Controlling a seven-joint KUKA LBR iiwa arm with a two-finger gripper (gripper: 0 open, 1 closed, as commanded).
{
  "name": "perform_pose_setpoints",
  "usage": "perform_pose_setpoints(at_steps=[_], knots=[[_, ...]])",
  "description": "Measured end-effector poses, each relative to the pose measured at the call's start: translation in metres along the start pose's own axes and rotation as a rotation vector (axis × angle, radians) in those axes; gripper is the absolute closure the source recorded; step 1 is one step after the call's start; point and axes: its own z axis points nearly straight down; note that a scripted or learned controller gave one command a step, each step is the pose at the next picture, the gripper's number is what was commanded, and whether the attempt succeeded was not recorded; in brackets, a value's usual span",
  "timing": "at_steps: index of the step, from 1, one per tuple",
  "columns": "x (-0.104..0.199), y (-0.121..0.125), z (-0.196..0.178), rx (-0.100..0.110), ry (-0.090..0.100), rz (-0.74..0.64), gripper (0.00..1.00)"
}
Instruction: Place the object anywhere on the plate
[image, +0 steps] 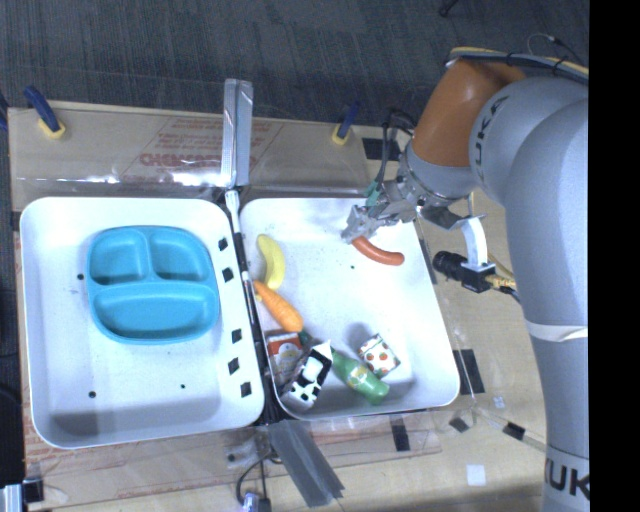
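A blue three-compartment plate (152, 281) lies in the left bin (50, 330). My gripper (366, 226) hangs low over the far part of the right bin (425, 300), its tips just above and left of a red sausage (379, 252) that lies on the bin floor. Nothing is seen between the tips. Along the right bin's left wall lie a yellow banana (270, 260) and an orange carrot (279, 307). Near the front of that bin sit a black-and-white cow toy (312, 376), a green bottle (359, 376) and a small white cube with orange spots (379, 356).
A metal divider bar (237, 140) stands between the bins at the back. Blue clamps (44, 112) hold the bench cover at the rear edge. The arm's grey body (540, 200) fills the right side above the bench.
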Motion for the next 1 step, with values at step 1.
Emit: perform_pose_setpoints(at_steps=[1], knots=[[0.0623,0.0301,0.0124,0.002,0.001,-0.086,1.00]])
